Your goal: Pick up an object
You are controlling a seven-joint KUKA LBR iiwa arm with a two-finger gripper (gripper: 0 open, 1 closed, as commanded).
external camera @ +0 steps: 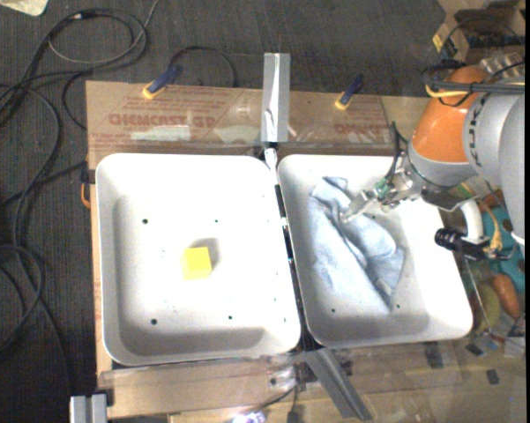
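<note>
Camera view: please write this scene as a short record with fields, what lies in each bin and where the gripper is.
left bin: white, shallow; holds one small yellow foam block near its middle
right bin: white, shallow; holds a crumpled light blue cloth
gripper: over the right bin, at the cloth's upper part
arm: grey with orange band, reaching in from the right
grasp: cannot tell
</note>
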